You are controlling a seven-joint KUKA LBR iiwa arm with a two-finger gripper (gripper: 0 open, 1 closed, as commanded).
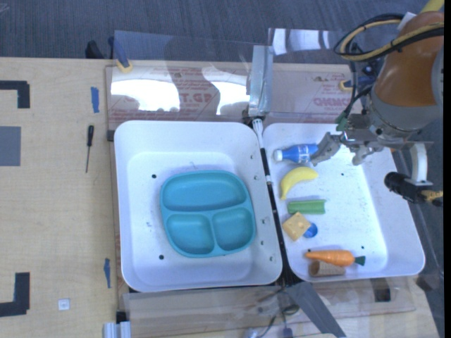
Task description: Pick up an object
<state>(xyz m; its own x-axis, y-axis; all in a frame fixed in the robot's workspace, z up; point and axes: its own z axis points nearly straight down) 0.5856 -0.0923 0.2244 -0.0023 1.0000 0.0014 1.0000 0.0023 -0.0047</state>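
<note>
The right bin (384, 224) holds several toy items along its left side: a blue bottle (296, 152) lying flat, a yellow banana (297, 180), a green block (306, 205), a yellow cheese wedge (297, 226) and an orange carrot (331, 257). My gripper (345, 151) hangs over the back of this bin, just right of the bottle. It is open, fingers spread, with nothing between them. Its left finger (327, 148) is close to the bottle's end.
The left bin (134, 189) holds a teal divided plate (208, 212). A small blue piece (311, 229) sits beside the cheese, and a brown piece (328, 270) lies under the carrot. A clear panel (211, 83) stands behind the bins. A screwdriver (89, 146) lies on the bench at left.
</note>
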